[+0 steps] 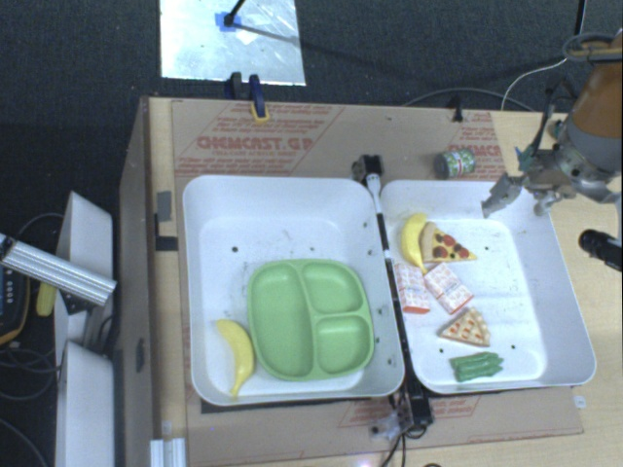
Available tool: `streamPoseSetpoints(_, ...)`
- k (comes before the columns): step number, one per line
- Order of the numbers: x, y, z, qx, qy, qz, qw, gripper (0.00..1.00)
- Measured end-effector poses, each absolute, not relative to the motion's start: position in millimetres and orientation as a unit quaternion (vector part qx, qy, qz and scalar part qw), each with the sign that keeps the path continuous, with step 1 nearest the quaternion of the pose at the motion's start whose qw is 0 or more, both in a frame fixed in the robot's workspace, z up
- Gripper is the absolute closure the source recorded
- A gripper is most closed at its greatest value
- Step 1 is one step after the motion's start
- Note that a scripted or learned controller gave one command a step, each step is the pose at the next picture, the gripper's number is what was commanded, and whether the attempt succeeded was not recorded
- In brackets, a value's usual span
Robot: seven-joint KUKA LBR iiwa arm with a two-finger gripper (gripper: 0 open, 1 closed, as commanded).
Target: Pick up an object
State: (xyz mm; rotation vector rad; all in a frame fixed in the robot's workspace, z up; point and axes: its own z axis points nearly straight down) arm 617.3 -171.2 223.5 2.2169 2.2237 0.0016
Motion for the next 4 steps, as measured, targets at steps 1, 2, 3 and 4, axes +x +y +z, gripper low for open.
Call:
streamPoseSetpoints(1,645.9,-116.8,180.6,0.705,0.709,0.0008,0.000,0.00)
streamPoseSetpoints(2,637.9,-85.4,87.7,0.705,0.709,0.0025,0.003,0.00)
streamPoseSetpoints(3,640.1,-87.4,100.3,0.705,0.709,0.0041,0.007,1.00)
streamPoseSetpoints(4,605.2,-32.0,185.5,0.705,0.709,0.0016,0.001,1.00)
